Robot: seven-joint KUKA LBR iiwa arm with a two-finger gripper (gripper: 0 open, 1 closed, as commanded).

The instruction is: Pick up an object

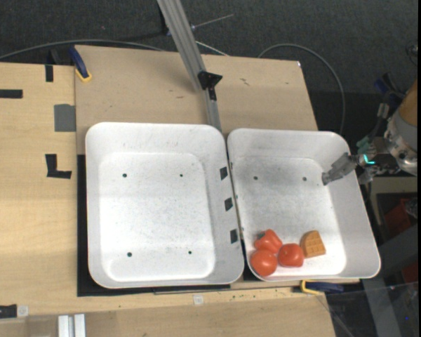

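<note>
Yellow clamp point(316, 286): sits at the near edge of the counter point(147, 83), just below the right bin's near rim.
Red objects: three small rounded red pieces lie bunched in the near part of the right bin point(351, 195); one point(264, 262) is nearest the rim, one point(290, 255) is just to its right, and one point(269, 241) lies just behind them. They touch or nearly touch one another.
Tan block point(312, 244): a small orange-brown piece just right of the red cluster, close to the rightmost red piece.
Left bin point(98, 188): white, shallow, set side by side with the right bin, their inner rims meeting.
Tool point(337, 168): at the right bin's far right corner, over the rim, well apart from the objects; nothing shows between its fingers, and whether they stand apart or together cannot be told.
Arm point(407, 128): comes in from the right edge, with an orange band above the wrist.
Grey bar point(186, 41): slants from the top of the view down toward the bins' far rims.
</note>
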